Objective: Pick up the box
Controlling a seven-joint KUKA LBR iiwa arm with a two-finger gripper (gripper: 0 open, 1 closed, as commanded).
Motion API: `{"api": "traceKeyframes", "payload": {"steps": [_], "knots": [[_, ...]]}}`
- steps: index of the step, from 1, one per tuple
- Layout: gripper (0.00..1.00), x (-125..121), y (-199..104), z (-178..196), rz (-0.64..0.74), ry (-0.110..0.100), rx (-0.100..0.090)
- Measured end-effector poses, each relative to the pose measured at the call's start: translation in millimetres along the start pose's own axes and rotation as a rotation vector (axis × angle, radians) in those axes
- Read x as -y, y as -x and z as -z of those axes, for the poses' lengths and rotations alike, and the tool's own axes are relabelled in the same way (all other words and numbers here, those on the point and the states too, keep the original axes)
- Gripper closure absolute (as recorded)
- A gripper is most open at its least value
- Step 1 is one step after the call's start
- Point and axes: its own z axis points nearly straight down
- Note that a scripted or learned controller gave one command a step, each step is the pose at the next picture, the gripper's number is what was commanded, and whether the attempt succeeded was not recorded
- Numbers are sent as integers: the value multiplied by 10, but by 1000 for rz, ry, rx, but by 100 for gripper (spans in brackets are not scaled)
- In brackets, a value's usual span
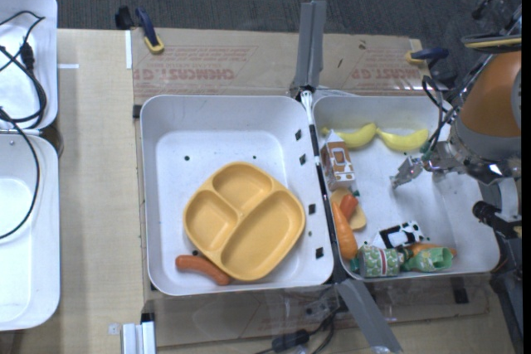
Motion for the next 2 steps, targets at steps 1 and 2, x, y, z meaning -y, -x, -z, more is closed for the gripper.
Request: {"api": "traceKeyframes", "payload": {"steps": [1,2], "knots": [[0,311,-290,-8,-79,-3,-2],[0,-543,-888,6,-154,1,3]]}}
